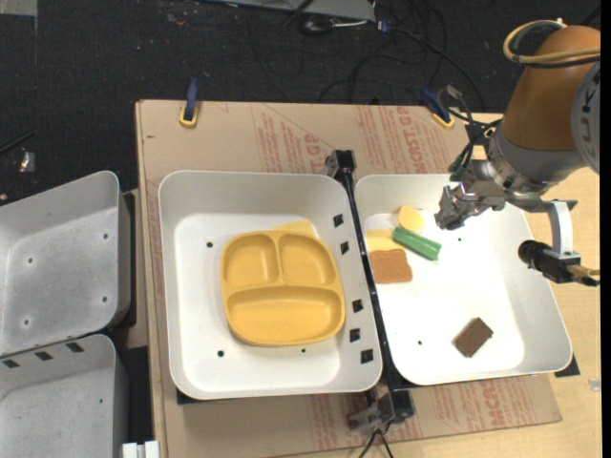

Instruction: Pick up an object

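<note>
The right bin [535, 346] holds a green stick [417, 243], a pale yellow piece [410, 218], an orange-brown flat piece [390, 266] and a brown square block [473, 336]. My gripper [451, 214] hangs over the upper part of that bin, just right of the yellow piece and the green stick. Nothing shows between its dark fingers. The left bin [186, 284] holds a yellow divided tray [283, 288].
A black divider with clips [355, 256] runs between the two bins. A grey metal bin [57, 256] lies off the bench to the left. Blue clamps [191, 103] hold the brown board at its far edge. Cables trail on the floor behind.
</note>
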Available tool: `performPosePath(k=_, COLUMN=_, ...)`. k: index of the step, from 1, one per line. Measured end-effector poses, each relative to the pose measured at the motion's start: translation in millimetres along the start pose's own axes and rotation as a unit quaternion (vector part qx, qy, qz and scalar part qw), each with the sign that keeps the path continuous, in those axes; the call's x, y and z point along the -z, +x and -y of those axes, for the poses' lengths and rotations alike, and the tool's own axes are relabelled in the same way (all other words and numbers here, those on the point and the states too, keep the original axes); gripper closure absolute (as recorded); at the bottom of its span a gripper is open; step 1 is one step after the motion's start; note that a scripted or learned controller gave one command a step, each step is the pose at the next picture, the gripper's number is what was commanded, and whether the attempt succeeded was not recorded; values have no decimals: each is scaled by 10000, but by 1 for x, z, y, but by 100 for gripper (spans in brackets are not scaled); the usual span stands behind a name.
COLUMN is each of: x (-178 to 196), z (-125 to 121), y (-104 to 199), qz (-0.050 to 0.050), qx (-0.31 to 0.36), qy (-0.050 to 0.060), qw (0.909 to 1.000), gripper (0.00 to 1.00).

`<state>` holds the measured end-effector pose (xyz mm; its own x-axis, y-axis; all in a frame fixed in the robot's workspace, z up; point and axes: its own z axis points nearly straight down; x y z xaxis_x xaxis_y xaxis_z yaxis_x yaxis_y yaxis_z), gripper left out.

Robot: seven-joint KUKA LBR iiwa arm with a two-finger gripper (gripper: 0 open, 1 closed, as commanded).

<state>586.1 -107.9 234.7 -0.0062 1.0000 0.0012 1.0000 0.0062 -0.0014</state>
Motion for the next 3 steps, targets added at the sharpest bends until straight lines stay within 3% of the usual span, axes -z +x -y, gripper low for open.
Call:
performPosePath(k=2, x=-13, z=12, y=99, qz=-4, qx=7, qy=3, qw=10000, gripper=100)
performPosePath(k=3, x=-2, z=29, y=157, qz=-8, qx=12, qy=2, qw=10000, gripper=100)
